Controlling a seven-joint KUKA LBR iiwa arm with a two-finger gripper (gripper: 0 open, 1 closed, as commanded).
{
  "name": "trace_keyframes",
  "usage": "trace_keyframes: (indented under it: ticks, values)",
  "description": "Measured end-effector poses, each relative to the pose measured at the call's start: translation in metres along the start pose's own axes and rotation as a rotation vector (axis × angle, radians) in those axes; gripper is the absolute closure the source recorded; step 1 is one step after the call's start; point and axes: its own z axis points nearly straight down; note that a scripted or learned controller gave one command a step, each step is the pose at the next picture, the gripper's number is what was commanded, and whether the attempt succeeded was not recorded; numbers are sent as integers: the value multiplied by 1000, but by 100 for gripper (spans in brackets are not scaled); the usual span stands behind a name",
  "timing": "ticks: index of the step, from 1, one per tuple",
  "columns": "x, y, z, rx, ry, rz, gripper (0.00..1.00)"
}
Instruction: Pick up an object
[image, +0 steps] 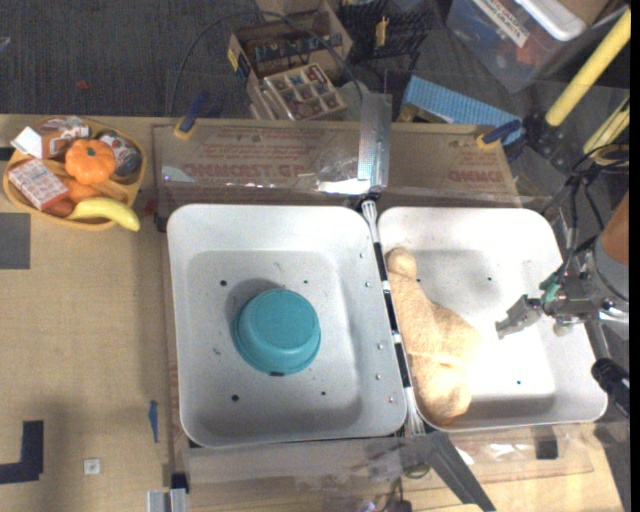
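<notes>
A tan, soft-looking elongated object (432, 345) lies along the left side of the right bin (500, 240), running from near the bin's top left down to its bottom left corner. A teal bowl (278, 330) sits upside down in the middle of the left bin (200, 250). My gripper (520, 317) hangs over the right part of the right bin, to the right of the tan object and apart from it. Nothing shows in its grasp.
A basket (70, 180) with an orange pumpkin, a banana and small boxes stands on the bench at far left. Cardboard and a metal strip (375, 150) lie behind the bins. Cables and arm parts crowd the right edge (600, 300).
</notes>
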Motion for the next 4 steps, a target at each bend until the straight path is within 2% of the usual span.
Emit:
trace_keyframes:
  ticks: [1,2,3,4]
  values:
    - [55,35,120,-13,-4,-302,0]
    - [53,37,111,-17,-4,-296,100]
    - [53,37,111,-16,-4,-296,0]
    - [51,38,104,-16,-4,-291,100]
